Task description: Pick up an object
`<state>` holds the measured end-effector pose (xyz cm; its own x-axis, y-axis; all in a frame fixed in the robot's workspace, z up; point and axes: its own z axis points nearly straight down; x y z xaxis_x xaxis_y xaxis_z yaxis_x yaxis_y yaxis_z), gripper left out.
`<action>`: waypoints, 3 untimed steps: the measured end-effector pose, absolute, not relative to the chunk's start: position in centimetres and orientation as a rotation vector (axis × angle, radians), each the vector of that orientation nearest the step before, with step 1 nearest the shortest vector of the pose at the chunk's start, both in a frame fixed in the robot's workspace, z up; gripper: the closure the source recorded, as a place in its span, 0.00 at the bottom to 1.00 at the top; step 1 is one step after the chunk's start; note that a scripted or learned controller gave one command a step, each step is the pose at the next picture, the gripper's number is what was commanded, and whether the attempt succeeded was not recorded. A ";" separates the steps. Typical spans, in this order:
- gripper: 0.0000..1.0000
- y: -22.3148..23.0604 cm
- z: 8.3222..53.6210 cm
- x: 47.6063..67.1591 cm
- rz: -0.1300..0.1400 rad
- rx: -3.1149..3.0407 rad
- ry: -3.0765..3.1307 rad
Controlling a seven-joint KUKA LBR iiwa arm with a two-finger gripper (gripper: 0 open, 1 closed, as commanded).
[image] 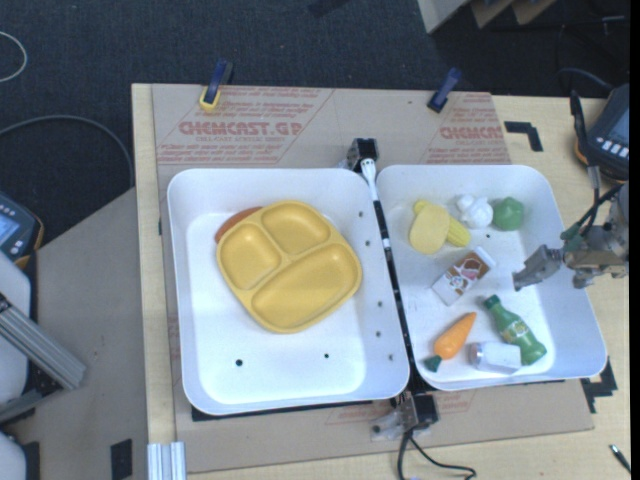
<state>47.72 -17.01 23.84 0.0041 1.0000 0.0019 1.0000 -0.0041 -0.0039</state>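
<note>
- The right bin (560, 183) holds the loose things: a green bottle (516, 330) lies on its side near the right wall, long axis running diagonally, its narrow neck toward the upper left and its base toward the lower right.
- Just below the bottle's base lies a small grey-white can (493, 356), also on its side.
- To their left a toy carrot (455, 336) lies slanted, its thick orange end up and to the right, its green tip down by the bin's lower left corner.
- Above it a small brown-and-white carton (462, 274) lies tilted; further up sit a yellow toy (432, 227), a white lumpy toy (473, 208) and a green toy (508, 213) (these three form a row along the top).
- The end effector (535, 266) reaches in low from the right edge, above the bottle's neck and apart from it; nothing shows between its fingers, and whether they are spread or pressed together I cannot tell.
- The left bin (190, 268) carries a yellow divided plate (290, 265), with an orange rim peeking out at its upper left.
- Both bins rest on the brown tabletop (300, 118).
</note>
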 end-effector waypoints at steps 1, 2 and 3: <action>0.00 -14.7 11.8 52.3 0.001 -2.215 -2.221; 0.00 -11.2 10.4 57.2 -0.030 -2.242 -2.233; 0.00 -10.3 9.9 62.9 -0.012 -2.227 -2.235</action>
<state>62.86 -10.30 9.87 -0.0034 1.0000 -0.0040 0.9999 0.0035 0.0145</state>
